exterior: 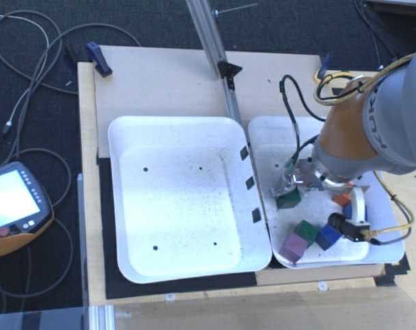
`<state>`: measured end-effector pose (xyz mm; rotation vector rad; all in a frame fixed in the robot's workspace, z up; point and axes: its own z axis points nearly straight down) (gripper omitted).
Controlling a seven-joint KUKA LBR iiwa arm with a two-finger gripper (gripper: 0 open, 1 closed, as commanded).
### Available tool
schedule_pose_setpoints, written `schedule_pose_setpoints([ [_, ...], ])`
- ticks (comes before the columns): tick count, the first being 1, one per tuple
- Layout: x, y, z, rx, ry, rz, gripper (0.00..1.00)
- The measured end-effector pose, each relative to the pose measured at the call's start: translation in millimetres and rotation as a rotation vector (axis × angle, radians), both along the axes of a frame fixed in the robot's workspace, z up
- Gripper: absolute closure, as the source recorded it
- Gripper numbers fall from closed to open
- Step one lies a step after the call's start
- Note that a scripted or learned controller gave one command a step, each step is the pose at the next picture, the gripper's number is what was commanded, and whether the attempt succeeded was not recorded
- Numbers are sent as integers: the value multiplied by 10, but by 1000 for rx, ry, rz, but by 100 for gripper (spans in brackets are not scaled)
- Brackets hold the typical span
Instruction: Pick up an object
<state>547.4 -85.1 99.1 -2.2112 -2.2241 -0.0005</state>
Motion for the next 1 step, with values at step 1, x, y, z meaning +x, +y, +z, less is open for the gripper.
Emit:
schedule_pose_setpoints([
  [1, 173, 991, 1055, -1, -13, 3, 100],
])
